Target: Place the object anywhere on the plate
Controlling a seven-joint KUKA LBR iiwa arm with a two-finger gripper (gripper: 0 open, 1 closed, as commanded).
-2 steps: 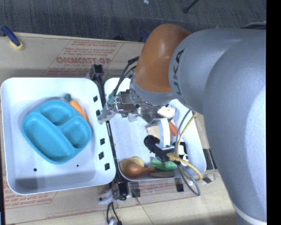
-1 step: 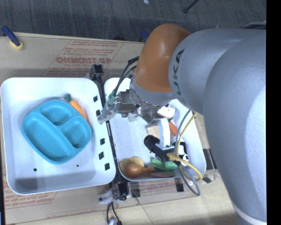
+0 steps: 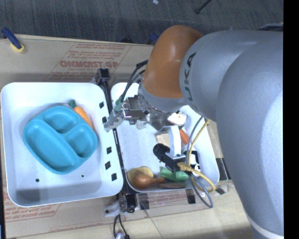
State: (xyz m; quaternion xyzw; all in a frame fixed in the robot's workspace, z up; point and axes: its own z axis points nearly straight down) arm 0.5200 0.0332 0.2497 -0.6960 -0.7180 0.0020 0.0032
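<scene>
Blue plate sits in left bin; carrot touches its upper right rim. Gripper hangs over the divider, just right of the carrot; grip state cannot be read. 1 arm.

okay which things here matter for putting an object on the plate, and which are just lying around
For the job: blue divided plate; carrot at its rim; gripper.

Lying about: toy foods in the right bin, among them a pear-like piece and a green one; blue clamp.
</scene>
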